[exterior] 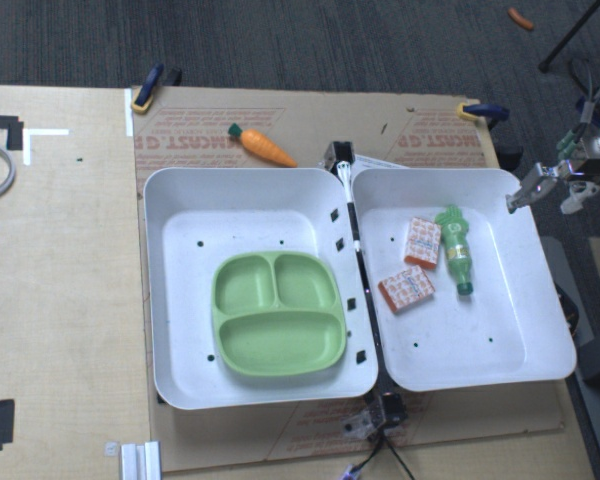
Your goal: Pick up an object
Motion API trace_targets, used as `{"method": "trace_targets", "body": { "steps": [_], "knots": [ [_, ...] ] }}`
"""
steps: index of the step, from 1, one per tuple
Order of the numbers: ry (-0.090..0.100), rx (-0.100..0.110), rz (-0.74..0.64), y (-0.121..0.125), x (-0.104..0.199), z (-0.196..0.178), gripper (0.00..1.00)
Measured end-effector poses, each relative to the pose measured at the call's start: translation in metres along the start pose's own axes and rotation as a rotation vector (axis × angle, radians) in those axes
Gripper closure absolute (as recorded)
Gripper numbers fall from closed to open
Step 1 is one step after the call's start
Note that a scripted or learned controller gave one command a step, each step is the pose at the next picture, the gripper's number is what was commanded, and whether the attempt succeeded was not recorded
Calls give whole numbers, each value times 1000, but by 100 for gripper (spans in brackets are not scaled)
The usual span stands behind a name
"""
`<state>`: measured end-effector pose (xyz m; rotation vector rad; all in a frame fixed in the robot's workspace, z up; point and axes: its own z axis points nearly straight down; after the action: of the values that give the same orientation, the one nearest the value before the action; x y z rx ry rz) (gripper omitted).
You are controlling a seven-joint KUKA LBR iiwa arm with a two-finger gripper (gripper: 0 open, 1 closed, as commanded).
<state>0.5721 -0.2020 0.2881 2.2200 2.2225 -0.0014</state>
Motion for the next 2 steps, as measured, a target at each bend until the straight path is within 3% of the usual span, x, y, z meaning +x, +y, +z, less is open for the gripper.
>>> {"method": "trace_targets", "body": {
  "steps": [1,2],
  "knots": [
    [0,0,-234,50,44,168,0],
    [-1,-3,-232,51,43,158,100]
  ]
}}
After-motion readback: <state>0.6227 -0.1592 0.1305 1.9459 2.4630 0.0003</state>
